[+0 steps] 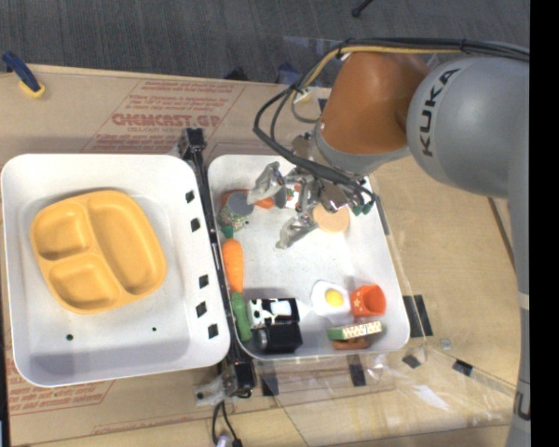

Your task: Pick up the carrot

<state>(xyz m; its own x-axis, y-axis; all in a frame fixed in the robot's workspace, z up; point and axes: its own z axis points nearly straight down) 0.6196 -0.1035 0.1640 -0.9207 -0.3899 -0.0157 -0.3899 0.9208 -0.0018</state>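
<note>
Pincer (298,214) hanging over upper middle of right bin (377,259), under orange wrist band. Metal fingers (293,232) splayed apart, pointing down-left, nothing between them. Empty, no contact with the target.

Carrot (233,264) lying along left wall of right bin, orange body up, green top (241,317) toward near edge. Well down-left of fingertips.

Clutter to mind:
- Grey-green round piece (233,214) just above carrot's upper end, near touching.
- Black-and-white block (274,317) right beside green top.
- Beige disc (333,220) just right of pincer.
- Fried-egg toy (333,298), orange cup (369,299) and small flat piece (355,332) toward near right corner, clear of the route.
- Left bin (19,277) with yellow divided tray (95,249), not involved.

Approach advice, judged from layout:
- Translate down-left until centred over mid-body of carrot, away from both crowded ends.
- Rotate wrist so fingers close across the short axis, i.e. left-right in view.
- Bin wall tight on left side; little room likely for outer finger. Bias slightly right, or expect finger to ride the wall.
- Descend straight, close only when fingers straddle body.
- Round, tapered shape likely to roll or squirt out; lift slow and check hold.
</note>
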